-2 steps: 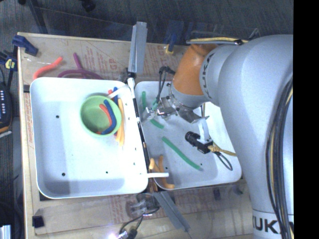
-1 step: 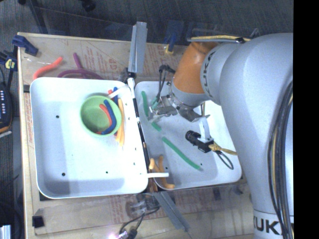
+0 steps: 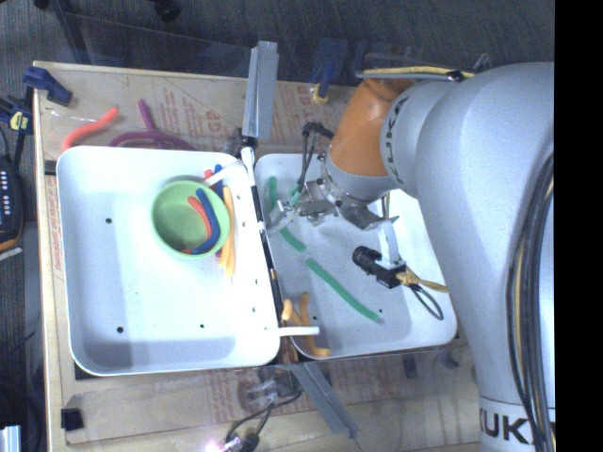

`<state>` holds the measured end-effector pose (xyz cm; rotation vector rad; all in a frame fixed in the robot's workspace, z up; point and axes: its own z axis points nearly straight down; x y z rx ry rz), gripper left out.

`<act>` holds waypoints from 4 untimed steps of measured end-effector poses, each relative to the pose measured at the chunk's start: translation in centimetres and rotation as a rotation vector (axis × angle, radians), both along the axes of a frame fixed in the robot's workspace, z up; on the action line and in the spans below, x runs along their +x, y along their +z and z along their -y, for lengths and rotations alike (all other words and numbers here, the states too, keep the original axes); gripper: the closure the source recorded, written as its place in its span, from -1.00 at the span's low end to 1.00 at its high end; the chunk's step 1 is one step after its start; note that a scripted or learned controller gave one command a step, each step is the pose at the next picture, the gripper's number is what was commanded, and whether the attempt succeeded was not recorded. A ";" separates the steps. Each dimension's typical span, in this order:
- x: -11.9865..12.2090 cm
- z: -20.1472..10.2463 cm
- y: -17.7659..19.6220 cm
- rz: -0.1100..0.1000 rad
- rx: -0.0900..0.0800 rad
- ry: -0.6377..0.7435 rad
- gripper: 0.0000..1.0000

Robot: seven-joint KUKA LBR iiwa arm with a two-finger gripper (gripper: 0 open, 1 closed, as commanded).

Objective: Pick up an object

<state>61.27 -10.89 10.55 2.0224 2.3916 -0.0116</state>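
Observation:
My gripper (image 3: 285, 211) hangs low over the upper left part of the right bin (image 3: 426, 320), close to the wall between the bins. A short green strip (image 3: 294, 240) lies just below it and a thin green stick (image 3: 272, 193) just to its left. A long green strip (image 3: 344, 292) lies slantwise across the bin's middle. I see nothing held in the gripper. Orange pieces (image 3: 303, 310) sit at the bin's lower left corner.
The left bin (image 3: 141, 337) holds a green bowl (image 3: 179, 217) with a red curved piece (image 3: 201, 209) in it and orange sticks (image 3: 227, 238) along its right side. An orange tool (image 3: 91, 129) and a purple cable (image 3: 151, 139) lie on the bench behind that bin.

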 end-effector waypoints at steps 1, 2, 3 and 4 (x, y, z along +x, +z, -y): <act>-3.1 0.2 -1.1 0.001 -0.001 -0.044 -1.00; -3.0 -0.1 -0.2 -0.003 0.004 -0.039 1.00; 2.5 -8.5 8.6 -0.004 0.013 -0.365 1.00; 4.4 -3.7 16.0 -0.004 0.012 -0.172 1.00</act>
